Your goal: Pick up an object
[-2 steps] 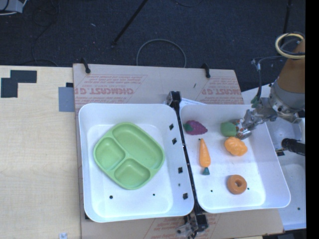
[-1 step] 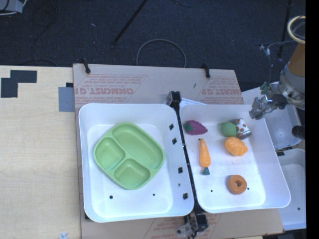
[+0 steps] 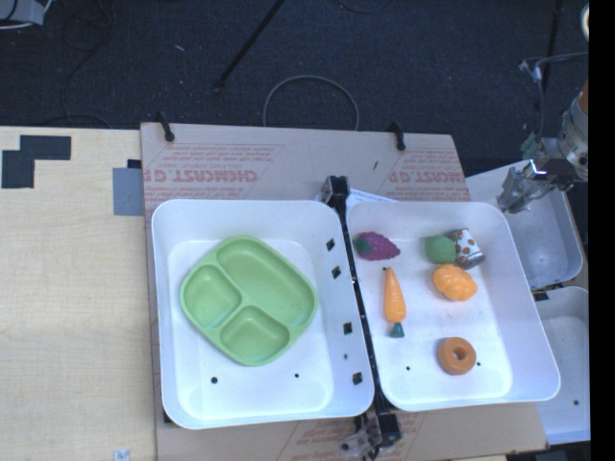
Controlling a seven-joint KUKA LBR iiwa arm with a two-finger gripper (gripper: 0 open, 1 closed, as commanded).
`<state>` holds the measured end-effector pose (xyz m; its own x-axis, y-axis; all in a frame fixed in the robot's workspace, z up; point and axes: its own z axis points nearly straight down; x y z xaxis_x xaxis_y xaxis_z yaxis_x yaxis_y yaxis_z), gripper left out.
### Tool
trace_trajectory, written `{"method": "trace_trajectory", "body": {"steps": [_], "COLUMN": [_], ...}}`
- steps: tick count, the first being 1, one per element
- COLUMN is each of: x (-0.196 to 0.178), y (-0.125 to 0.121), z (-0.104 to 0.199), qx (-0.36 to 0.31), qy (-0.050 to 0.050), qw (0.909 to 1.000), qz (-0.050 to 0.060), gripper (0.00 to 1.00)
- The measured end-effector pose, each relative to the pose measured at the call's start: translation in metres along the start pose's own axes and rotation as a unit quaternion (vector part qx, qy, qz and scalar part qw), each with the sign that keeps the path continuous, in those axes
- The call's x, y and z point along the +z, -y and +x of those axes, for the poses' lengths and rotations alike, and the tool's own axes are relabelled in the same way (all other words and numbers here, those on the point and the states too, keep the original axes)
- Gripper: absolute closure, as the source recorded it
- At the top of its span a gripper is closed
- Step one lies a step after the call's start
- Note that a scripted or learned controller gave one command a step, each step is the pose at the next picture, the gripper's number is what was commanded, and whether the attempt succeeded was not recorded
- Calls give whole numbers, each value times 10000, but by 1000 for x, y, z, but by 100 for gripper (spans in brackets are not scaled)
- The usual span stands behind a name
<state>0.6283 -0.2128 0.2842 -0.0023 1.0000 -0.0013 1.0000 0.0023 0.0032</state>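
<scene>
Closest to us in the right bin (image 3: 504, 329) sits a brown donut (image 3: 456, 355). It has room all around it. A bit further back lies an orange carrot (image 3: 394, 298), close to the wall in the middle between the two bins. Next to it, but apart, is a lumpy orange fruit (image 3: 454, 282).

Over in the left bin (image 3: 187, 382) there is a big green plate (image 3: 250, 299) with three parts.

Further back in the right bin, a green ball-like toy (image 3: 439, 248) touches a small spotted cup (image 3: 468, 248). A purple bunch of grapes (image 3: 377, 247) lies near the middle wall.

Furthest back, the gripper (image 3: 527, 188) hangs past the far right corner of the right bin, away from all the toys. I cannot tell if it is spread wide or closed up. It holds nothing that I can see.

What could go wrong? The green toy and the cup are stuck together, so a grab there may catch both or push one away. The carrot and grapes sit by the wall, so the gripper may bump it. The round fruit may roll and slip out. The donut looks like the easiest pick.
</scene>
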Motion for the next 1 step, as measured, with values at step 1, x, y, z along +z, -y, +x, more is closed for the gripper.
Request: {"method": "trace_trajectory", "body": {"steps": [1], "x": [18], "y": [17], "z": [48], "qx": [-9], "qy": [-20], "qw": [10000], "qz": [40], "gripper": [100]}}
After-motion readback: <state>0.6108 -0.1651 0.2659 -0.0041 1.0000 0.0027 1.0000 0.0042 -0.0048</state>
